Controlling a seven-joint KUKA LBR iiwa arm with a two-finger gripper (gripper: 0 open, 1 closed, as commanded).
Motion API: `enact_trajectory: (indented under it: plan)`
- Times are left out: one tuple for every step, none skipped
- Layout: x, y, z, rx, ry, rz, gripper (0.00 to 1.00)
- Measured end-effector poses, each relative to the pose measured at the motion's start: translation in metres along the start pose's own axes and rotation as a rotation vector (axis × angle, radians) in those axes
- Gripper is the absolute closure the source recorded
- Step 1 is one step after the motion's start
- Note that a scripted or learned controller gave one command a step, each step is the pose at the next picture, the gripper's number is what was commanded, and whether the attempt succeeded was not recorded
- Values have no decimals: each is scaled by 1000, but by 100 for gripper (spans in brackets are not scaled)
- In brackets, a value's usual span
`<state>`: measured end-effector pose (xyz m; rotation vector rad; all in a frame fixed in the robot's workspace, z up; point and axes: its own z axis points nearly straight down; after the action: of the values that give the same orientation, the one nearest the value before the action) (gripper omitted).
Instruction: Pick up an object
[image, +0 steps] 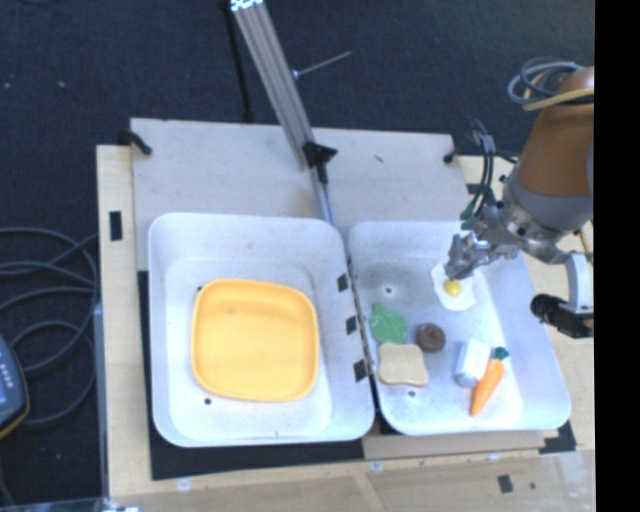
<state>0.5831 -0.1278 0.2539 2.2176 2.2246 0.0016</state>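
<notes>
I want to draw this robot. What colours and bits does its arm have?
The arm is a fat, rounded grey tube with a wide orange band around it above the wrist. Pale looped cables sit on top of it and dark cables run down its side. Its hand is small, grey and metal-looking, much thinner than the arm.

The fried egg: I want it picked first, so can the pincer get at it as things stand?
Probably yes. The pincer is right above the fried egg in the right bin, and nothing lies on the egg; the carrot and the brown donut lie apart from it.
</notes>
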Motion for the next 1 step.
enact_trajectory:
  plan:
    - [46,-10,-6,0,1,-1,100]
